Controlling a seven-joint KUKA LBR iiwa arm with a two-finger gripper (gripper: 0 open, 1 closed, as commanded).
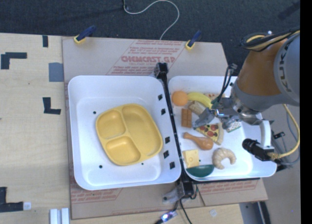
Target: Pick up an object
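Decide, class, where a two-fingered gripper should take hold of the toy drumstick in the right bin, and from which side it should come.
Grip the drumstick across its narrow bone end at the left, coming straight down from above. It lies flat with bare bin floor around that end, while its thick end sits close to the pizza slice. This is a judgement from shape and pose.

left bin [80, 121]: yellow divided plate [128, 133] | right bin [253, 167]: orange [179, 98], banana [200, 98], pizza slice [210, 131], drumstick [199, 141], croissant [224, 157], cheese wedge [192, 158] | gripper [206, 119] — low over the right bin, just above the pizza slice — nothing seen between its fingers
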